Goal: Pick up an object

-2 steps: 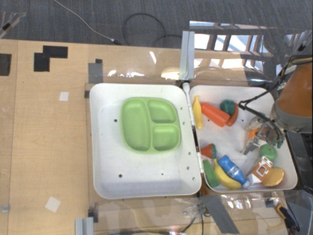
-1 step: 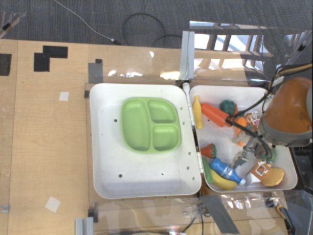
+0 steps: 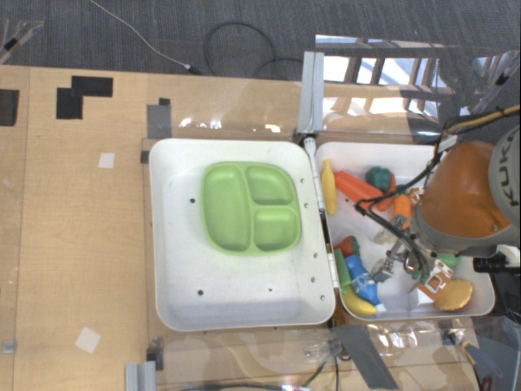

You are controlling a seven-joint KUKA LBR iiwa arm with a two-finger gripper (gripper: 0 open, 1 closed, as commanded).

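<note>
Green and moulded in plastic, a three-compartment plate (image 3: 248, 208) lies flat in the middle of my left white bin (image 3: 175, 300), on the pale wooden desk (image 3: 73, 235). My grey arm with its orange band (image 3: 460, 190) reaches over the right white bin (image 3: 480, 304), where the toys are heaped. My pincer (image 3: 389, 265) hangs low over that bin's front half, its tip just above a blue plastic bottle-shaped toy (image 3: 356, 270); whether it is apart or together I cannot tell from here. A yellow banana (image 3: 359, 302) lies along the front wall just beside the blue toy. A second long yellow piece (image 3: 328, 187) rests against the left wall, next to an orange carrot-shaped toy (image 3: 361, 187) and a dark teal lump (image 3: 378, 176). A tan bread-like piece (image 3: 454, 294) sits in the front right corner.
</note>
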